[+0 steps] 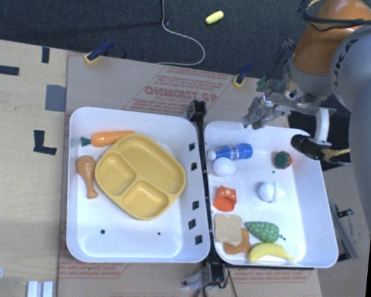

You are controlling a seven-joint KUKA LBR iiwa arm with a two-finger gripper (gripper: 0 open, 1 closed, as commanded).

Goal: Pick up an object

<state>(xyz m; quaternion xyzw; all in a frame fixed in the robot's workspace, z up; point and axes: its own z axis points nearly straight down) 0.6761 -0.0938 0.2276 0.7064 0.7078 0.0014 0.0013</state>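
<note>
Camera view: blue bottle (233, 151) lying crosswise.

Two shallow bins sit side by side. The left bin (71, 231) holds a three-compartment plastic tray (140, 175), with a toy carrot (111, 137) behind it and a toy drumstick (87, 174) to its left. The right bin (317, 211) holds a bottle (233, 152) at the back left, a ball (268, 191) mid-right, and a bread slice (228, 229), grapes (262, 230) and banana (269, 253) in front.
</note>
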